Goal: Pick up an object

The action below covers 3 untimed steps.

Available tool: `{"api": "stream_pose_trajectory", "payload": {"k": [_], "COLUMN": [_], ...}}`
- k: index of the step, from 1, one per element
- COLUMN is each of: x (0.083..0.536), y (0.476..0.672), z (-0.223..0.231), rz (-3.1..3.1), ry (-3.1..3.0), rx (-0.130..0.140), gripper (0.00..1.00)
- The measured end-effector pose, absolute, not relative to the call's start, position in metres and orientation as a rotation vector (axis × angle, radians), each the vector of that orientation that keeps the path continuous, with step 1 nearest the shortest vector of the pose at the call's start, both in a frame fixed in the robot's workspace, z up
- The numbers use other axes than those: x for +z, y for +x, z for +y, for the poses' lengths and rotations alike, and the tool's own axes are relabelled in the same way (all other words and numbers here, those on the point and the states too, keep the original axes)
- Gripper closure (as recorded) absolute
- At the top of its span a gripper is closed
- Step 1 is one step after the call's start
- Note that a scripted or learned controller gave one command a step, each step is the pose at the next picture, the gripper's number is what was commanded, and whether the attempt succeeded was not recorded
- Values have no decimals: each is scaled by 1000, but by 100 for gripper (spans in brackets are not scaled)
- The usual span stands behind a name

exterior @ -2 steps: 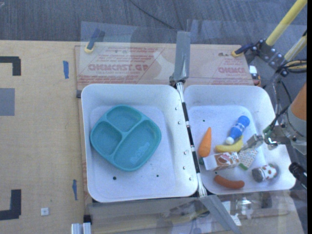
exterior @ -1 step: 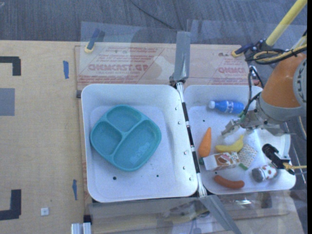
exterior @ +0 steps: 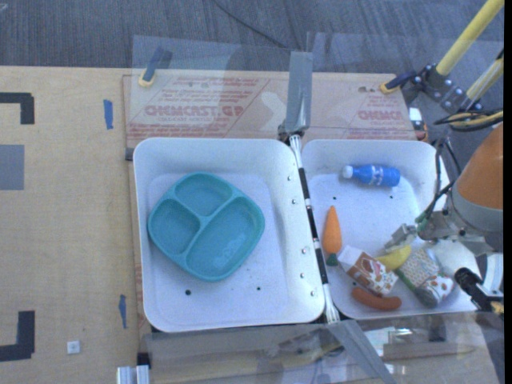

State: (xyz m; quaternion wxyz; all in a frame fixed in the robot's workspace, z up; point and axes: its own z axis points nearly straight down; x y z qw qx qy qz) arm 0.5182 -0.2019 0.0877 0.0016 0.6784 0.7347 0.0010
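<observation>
- The grey arm with its orange band [exterior: 490, 178] reaches in from the right edge over the right-hand shallow white bin [exterior: 364, 157]; its two-finger gripper [exterior: 410, 237] sits low in that bin's right part, just above the yellow banana-shaped toy [exterior: 395, 256]; whether it is spread or pressed together cannot be told from this angle
- In the same bin a small blue plastic bottle with a white cap [exterior: 371, 174] lies on its side near the far wall, well apart from the gripper; an orange carrot-shaped toy [exterior: 332, 230] lies beside the left wall
- Toward the near wall lie a small printed carton in brown and white [exterior: 369, 270], a reddish sausage-shaped toy [exterior: 375, 299], and a patterned can [exterior: 422, 277] on its side; the carton touches the banana toy
- The left-hand shallow white bin [exterior: 160, 294] holds a teal three-compartment plastic plate [exterior: 206, 226], lying flat near its middle
</observation>
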Motion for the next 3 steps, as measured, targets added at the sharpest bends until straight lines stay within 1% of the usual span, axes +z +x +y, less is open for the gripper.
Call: {"api": "stream_pose_trajectory", "payload": {"k": [1, 2, 3], "x": [88, 98, 188], "y": [480, 480, 479], "z": [-201, -201, -138], "rz": [2345, 2341, 2548], "ry": [2085, 2089, 1838], "rx": [6, 10, 0], "gripper": [0, 100, 100]}}
